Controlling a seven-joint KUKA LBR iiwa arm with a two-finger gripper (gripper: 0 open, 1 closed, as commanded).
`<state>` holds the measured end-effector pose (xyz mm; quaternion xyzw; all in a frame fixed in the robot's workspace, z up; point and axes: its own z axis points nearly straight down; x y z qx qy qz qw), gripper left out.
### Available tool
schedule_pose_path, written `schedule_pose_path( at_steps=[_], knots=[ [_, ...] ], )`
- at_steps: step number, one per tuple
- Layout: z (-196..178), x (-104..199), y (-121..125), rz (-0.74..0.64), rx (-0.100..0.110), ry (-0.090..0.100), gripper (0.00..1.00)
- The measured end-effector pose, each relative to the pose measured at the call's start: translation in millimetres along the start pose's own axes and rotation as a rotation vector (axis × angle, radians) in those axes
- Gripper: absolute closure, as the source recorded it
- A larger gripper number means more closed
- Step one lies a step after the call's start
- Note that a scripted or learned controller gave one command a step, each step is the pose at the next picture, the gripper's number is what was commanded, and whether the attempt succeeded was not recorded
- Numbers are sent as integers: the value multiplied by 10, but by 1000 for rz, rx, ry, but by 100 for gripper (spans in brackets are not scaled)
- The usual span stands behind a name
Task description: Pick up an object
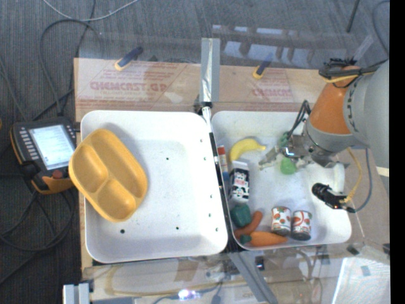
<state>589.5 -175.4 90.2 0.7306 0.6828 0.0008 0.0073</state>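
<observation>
My gripper (pixel 286 158) hangs low in the right bin (pixel 342 233), near its upper middle, and it is open. One grey finger (pixel 268 160) is splayed to the left. A small green object (pixel 289 166) lies right under the gripper, between the spread fingers, and I cannot tell whether they touch it. A yellow banana (pixel 246 148) lies just left of the gripper. Below it stands a cow-patterned box (pixel 239 182).
A dark green item (pixel 240 215), two orange carrots (pixel 266 237) and two red-and-white cans (pixel 290 221) lie along the right bin's front. A red-capped marker (pixel 221 157) rests by the divider. A yellow divided plate (pixel 107 174) sits in the left bin (pixel 177 189).
</observation>
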Motion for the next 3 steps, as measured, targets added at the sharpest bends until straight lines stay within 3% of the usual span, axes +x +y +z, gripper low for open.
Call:
schedule_pose_path(
  at_steps=[1, 2, 3],
  knots=[
    [0, 0, 0, 0, 0, 0, 0],
    [-94, -1, 5, 0, -1, -1, 100],
    [-1105, 507, 422, -55, 13, 7, 100]
  ],
)
